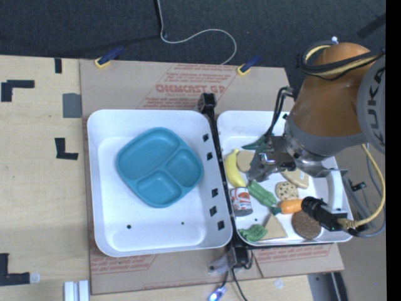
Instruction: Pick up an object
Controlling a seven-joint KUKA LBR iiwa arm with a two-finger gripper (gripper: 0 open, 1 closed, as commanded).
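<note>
the arm's orange band and grey wrist cover the upper right of the right bin (227, 123), hiding whatever lies beneath. the gripper (260, 163) hangs low over that bin; whether its jaws are wide or narrow cannot be told, and nothing is seen between them. just left of it lies a banana (233, 169); just below, a green vegetable (263, 194), a small can (242, 201), a carrot (289, 206) and a brown disc (306, 226). the left bin (100, 168) holds a blue divided plate (159, 166).
</note>
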